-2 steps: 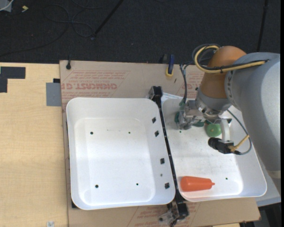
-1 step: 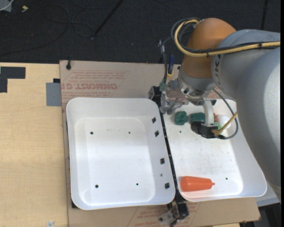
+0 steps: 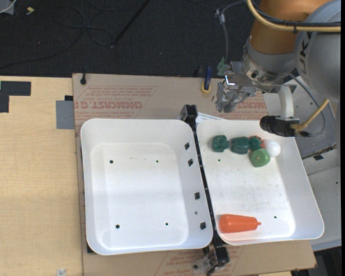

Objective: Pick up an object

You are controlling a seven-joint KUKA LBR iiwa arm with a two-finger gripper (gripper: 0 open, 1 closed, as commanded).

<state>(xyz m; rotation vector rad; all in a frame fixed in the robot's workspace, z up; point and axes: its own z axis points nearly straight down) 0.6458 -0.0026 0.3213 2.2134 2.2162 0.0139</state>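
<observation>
Clearly the pick has not begun: the arm [image 3: 287, 22] reaches in from the right with its claw [image 3: 227, 99] hanging over the cardboard behind the right bin [image 3: 310, 211], past the bin's far rim and above all the objects. Nothing sits in the claw. Whether it is open or closed I cannot tell, since the tip is small and dark against the cardboard.

On the table, the two bins lie side by side, touching along a black clip strip. The left bin [image 3: 98, 183] shows bare white floor with a few small dark dots.

All candidates are in the right bin. Near its far edge sits a tight cluster: a dark green piece [image 3: 220, 143], a second green piece [image 3: 240, 145] just beside it, a small red bit [image 3: 261, 142], a round green ball [image 3: 260, 157] and a white ball [image 3: 272, 149], these last ones touching or nearly so. At the near edge, well apart from the cluster, lies an orange carrot [image 3: 238, 223], on its side against the rim.

Judging by position, the step in hand is the approach. Next, the claw must come forward over the bin and descend on one object. The cluster is nearest, but crowding may spoil a grip; the carrot is isolated, though its closeness to the wall could hinder the claw.
</observation>
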